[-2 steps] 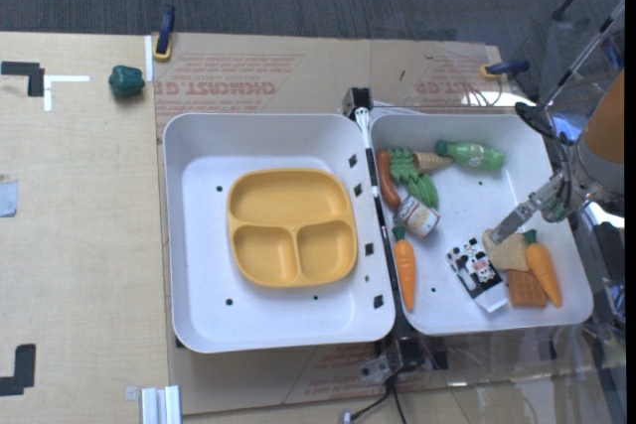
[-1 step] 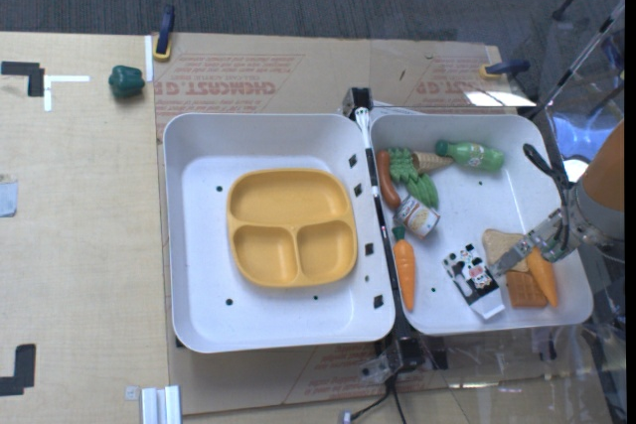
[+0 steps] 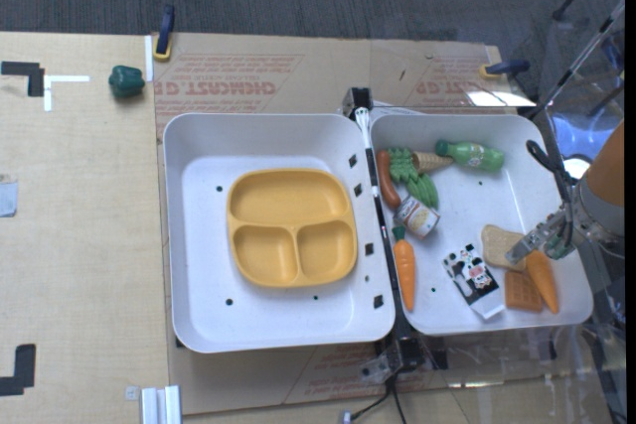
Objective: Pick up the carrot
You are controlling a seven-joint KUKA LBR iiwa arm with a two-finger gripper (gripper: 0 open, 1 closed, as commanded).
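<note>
Leftmost, a yellow divided plate [image 3: 292, 239] is sitting in the left bin [image 3: 189, 243], the carrot [image 3: 404, 274] is lying against the right bin's [image 3: 517, 139] left wall, and the gripper [image 3: 537, 243] is hovering near the right wall, its grip state impossible to tell.

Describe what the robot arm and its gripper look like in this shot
The arm enters at the right edge and shows a blurred orange band above grey wrist housing. Below that, the gripper is a small grey metal part with pale, shiny surfaces. Thin dark cables arc near the wrist. No markings are readable on any of it.
</note>
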